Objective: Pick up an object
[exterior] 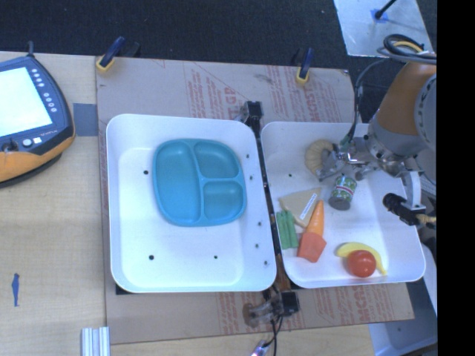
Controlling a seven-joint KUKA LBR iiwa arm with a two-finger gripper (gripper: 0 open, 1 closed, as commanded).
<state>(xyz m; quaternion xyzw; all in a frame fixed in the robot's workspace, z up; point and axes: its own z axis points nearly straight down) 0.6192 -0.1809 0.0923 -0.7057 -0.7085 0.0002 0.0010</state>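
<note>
Two-finger metal gripper (344, 170) low over right shallow white bin (397, 269), fingers clamped on small dark cylindrical can with green label (343, 190), which hangs tilted at bin centre. Round tan disc (318, 153) just left of gripper. Orange carrot-shaped toy (314, 231), green block (286, 229), yellow banana (375, 254) and red tomato (361, 263) nearer front. Blue three-compartment plastic plate (199, 182) lying in left white bin (130, 265).

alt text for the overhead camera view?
The grey arm's gripper sits low in the right bin, at a small dark can, with a carrot, green block, tomato and banana nearby. The left bin holds a blue divided plate.
</note>
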